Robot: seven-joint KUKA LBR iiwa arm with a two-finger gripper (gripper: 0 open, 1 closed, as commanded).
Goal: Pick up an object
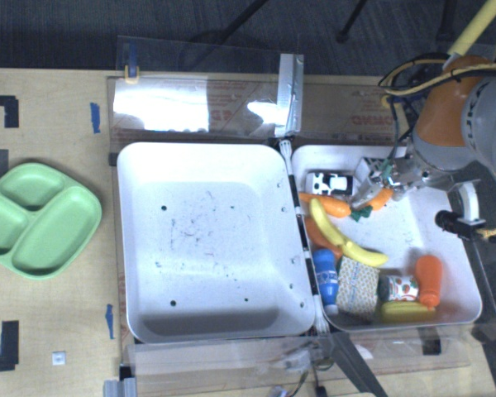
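**Gripper reaching into the crowded right bin, beside a small carrot**

The arm (459, 126) is coming in from the right and bending down over the right bin (471, 304), its orange band showing just above the wrist. The gripper (379, 184) is sitting low in the bin's upper part, right at a small orange carrot (379, 198) with a green end. The two are overlapping from where I am standing, and I cannot tell whether the carrot is sitting between the fingers or merely lying against them, nor how far apart the fingers are standing.

Just to the left, a black-and-white toy (329, 183) is lying against the bin's far wall. Below it, a larger carrot (326, 208) is resting across the top of a banana (343, 238), which is stretching diagonally toward the bin's middle. Along the near side, a blue bottle (325, 275), a speckled sponge (357, 288), a small can (399, 289) and an orange pepper-like piece (429, 278) are crowding together.

The left bin (207, 238) is sitting beside it on the table (50, 321), and a green divided plate (37, 220) is resting well apart at the left.
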